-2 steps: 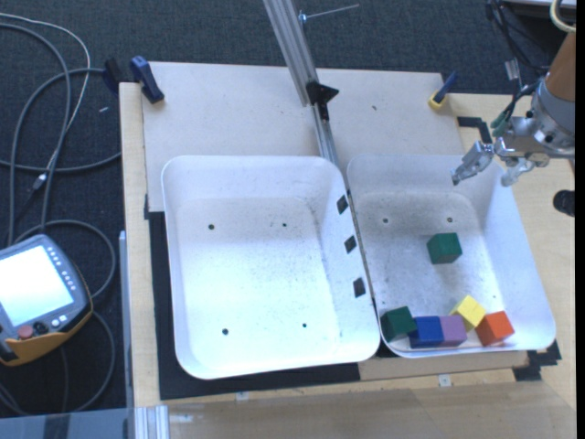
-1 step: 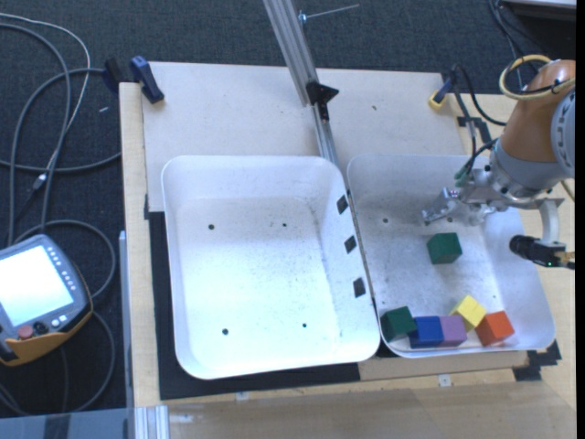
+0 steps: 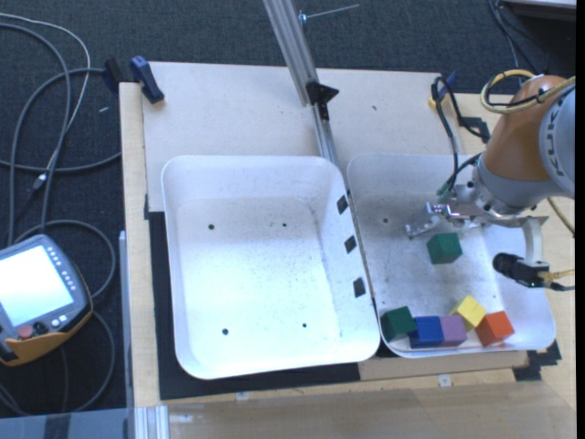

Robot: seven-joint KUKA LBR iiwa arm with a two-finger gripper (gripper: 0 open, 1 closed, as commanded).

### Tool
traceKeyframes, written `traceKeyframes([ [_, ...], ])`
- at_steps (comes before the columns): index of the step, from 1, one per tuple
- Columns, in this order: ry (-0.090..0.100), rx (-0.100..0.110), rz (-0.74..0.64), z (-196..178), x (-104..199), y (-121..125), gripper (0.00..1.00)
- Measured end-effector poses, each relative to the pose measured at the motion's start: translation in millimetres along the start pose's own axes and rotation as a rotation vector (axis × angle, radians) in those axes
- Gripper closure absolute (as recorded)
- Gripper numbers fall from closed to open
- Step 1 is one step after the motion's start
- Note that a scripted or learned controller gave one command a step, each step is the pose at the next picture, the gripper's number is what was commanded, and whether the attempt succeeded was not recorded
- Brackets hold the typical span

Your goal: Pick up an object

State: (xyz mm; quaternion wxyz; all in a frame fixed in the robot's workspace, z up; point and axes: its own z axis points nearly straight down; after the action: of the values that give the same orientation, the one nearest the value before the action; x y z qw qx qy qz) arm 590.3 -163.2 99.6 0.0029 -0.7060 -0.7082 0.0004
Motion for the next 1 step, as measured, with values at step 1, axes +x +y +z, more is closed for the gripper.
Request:
traceKeyframes([
  [1,-0.001,0.000,0.002,0.1,19.7,-23.8,0.00],
])
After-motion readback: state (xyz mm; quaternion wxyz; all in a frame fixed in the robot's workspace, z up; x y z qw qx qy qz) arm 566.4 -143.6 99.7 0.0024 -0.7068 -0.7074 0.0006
